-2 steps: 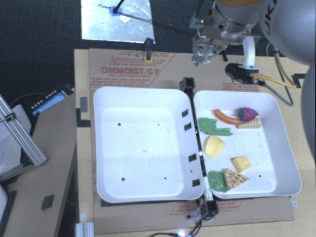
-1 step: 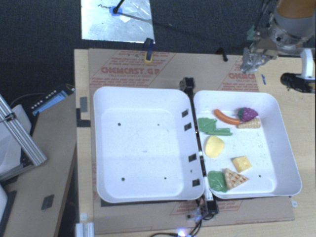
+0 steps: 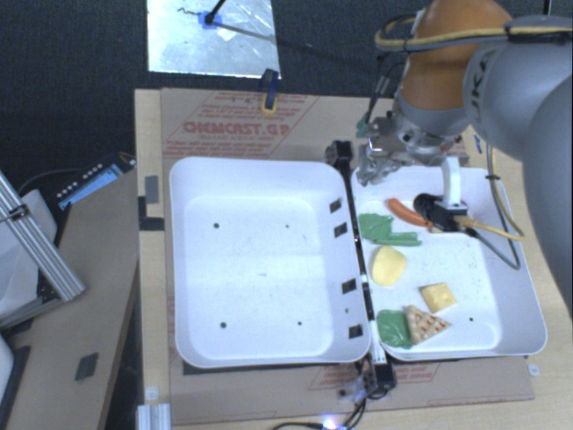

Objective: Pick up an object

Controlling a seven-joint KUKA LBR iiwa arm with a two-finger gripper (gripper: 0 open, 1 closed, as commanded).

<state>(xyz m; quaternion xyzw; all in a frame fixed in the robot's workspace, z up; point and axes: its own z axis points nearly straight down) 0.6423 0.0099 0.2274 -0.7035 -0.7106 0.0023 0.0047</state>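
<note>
The right bin (image 3: 501,330) holds several food pieces. An orange carrot (image 3: 405,210) lies near its far side, with a green leafy piece (image 3: 383,231) just in front of it. Below those sit a pale yellow rounded piece (image 3: 389,265), a yellow cube (image 3: 438,296), a green lump (image 3: 392,328) and a tan waffle-like wedge (image 3: 426,324). My gripper (image 3: 373,168) hangs over the far left corner of the right bin, behind the carrot and the green leafy piece. Nothing shows between it and the bin floor.
The left bin (image 3: 260,258) lies beside the right one, joined along a black hinged divider (image 3: 356,267). Cardboard lies under both bins. A blue and yellow clip (image 3: 269,90) stands at the bench's far edge, below a shiny foil sheet (image 3: 211,25).
</note>
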